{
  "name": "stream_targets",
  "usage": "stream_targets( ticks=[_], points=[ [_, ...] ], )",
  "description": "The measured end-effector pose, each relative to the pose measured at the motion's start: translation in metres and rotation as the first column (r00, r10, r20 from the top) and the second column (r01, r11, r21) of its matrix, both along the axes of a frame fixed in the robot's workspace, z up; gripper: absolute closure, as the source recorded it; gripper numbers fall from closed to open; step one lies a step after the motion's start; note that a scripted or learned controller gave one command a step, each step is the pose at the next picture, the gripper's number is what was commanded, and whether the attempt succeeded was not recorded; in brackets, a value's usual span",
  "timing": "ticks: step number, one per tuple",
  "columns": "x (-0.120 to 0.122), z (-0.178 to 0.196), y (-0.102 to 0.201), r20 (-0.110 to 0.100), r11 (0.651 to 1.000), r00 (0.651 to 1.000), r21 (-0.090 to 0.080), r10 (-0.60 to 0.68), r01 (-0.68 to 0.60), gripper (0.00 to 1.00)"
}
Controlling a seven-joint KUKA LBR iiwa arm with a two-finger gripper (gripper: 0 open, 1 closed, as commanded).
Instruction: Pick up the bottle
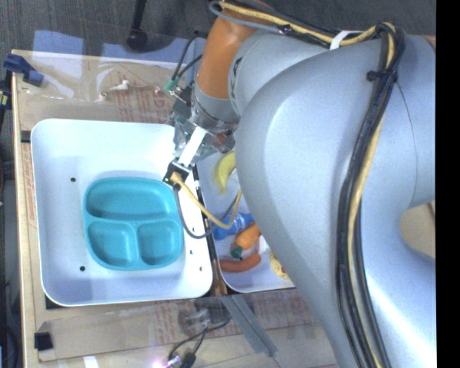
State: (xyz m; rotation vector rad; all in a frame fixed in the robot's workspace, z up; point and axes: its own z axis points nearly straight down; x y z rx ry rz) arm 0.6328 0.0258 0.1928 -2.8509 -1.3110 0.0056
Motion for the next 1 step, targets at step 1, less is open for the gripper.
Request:
stream_targets(
  ticks=[1],
  points=[
    [-0.0176, 0.0563, 0.0685, 0.000, 0.976, 0.976, -0.001, -0.217, 0.217, 1.00]
  ],
)
